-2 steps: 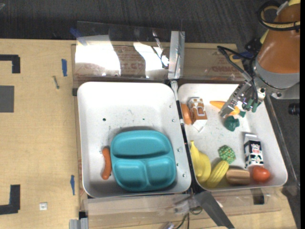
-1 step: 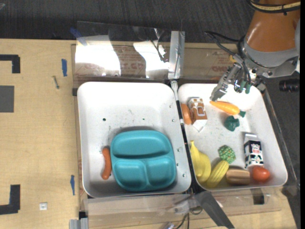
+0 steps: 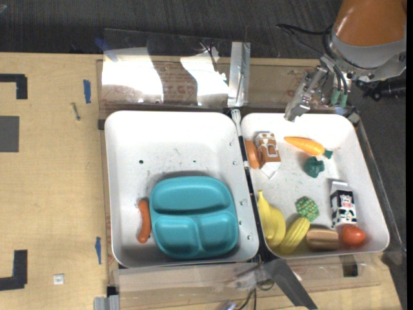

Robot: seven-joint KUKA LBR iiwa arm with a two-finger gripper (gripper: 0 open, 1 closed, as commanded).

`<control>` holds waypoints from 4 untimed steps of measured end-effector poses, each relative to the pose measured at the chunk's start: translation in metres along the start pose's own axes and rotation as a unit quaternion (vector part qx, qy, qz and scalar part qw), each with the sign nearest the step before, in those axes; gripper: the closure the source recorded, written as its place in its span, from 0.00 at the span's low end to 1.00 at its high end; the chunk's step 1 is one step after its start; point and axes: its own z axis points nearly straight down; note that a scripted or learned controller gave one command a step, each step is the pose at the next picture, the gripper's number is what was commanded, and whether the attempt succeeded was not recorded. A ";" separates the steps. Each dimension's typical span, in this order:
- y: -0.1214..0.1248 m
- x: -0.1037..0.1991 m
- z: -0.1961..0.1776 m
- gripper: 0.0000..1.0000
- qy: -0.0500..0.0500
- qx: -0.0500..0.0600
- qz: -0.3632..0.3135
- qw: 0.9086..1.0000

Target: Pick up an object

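While the arm (image 3: 371, 18) hangs over the far right corner of the surface (image 3: 51, 173), the tool (image 3: 317, 94) sits above the back rim of the right bin (image 3: 374, 192), clear of everything inside it. Finger state: cannot tell, metal parts blur together at this slant. Nothing is visibly held.

Candidate objects, all in the right bin: toy carrot (image 3: 304, 145) nearest the tool, small teal piece (image 3: 314, 167) just beside it, small carton (image 3: 266, 148) near the divider, milk carton (image 3: 342, 205), green broccoli-like piece (image 3: 307, 207), bananas (image 3: 271, 221), corn (image 3: 297, 232), bread roll (image 3: 322, 238) touching a tomato (image 3: 353, 236). Left bin (image 3: 122, 134) holds a teal divided tray (image 3: 193, 216) with a sausage (image 3: 144, 221) beside it.

Risks, as judged:
- Front cluster is packed; a descent there could strike two items and close on neither.
- Carrot is rounded and tapered; an off-centre pinch may squirt it sideways.
- Tool is close to the bin rim; a straight drop could hit the wall.
- Carton by the divider leaves little finger room.
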 end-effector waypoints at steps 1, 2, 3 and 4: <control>0.005 -0.003 -0.014 1.00 0.000 0.000 -0.092 0.996; 0.009 -0.022 -0.011 1.00 0.000 0.000 -0.189 0.982; 0.011 -0.031 -0.022 1.00 0.000 0.000 -0.225 0.974; -0.003 -0.029 -0.018 1.00 0.003 0.000 -0.300 0.954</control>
